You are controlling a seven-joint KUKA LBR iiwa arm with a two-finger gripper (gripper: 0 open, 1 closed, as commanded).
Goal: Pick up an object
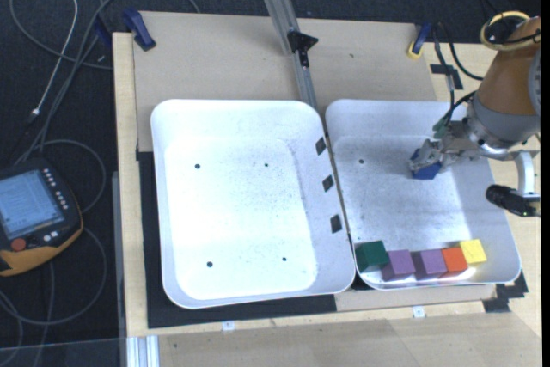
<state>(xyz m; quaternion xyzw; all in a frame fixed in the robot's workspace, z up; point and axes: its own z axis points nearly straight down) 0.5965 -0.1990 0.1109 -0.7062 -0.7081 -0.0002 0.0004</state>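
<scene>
Hand (427,161) over right bin (387,193), fingers clamped on blue block (425,172). Five blocks lined along bin's near edge.

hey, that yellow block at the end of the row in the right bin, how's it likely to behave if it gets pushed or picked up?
The yellow block looks like a small, flat-faced cube, so it probably slides rather than rolls. It looks rigid, likely light, and shouldn't flop. It sits against the bin's near wall beside the orange block, so a push may jam it or nudge that neighbour.
</scene>
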